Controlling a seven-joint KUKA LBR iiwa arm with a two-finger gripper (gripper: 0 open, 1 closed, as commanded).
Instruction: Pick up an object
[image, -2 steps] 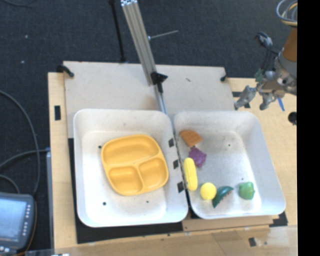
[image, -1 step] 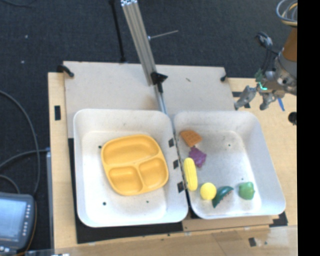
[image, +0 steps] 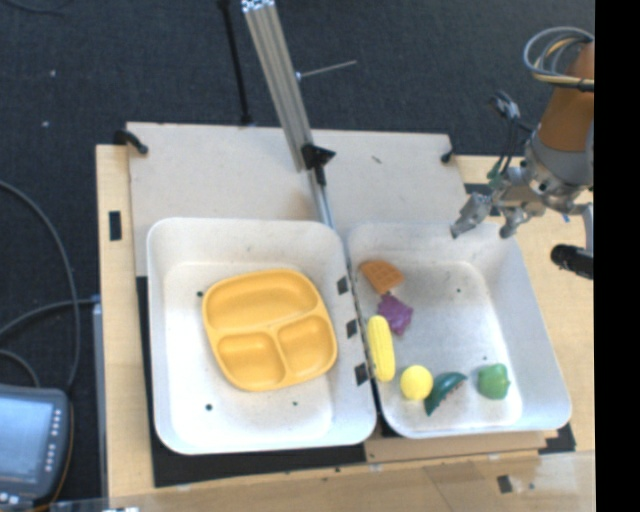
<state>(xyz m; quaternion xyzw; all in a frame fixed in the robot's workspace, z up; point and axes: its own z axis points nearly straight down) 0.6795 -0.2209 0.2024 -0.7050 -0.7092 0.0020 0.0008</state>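
Note:
The right bin (image: 520, 300) holds several small toy foods: an orange piece (image: 380, 274), a purple piece (image: 395, 314), a yellow corn cob (image: 380, 346), a yellow lemon (image: 416, 381), a dark green piece (image: 444, 389) and a green round piece (image: 492, 380). My gripper (image: 488, 220) hangs above the right bin's far right corner, well away from the toys. Its two fingers are spread apart with nothing between them.
The left bin (image: 170, 300) holds a yellow divided plate (image: 268, 327). A slanted metal post (image: 285, 90) rises behind the bins, ending at the gap between them. A grey screen device (image: 30, 440) sits at the bottom left, off the bench.

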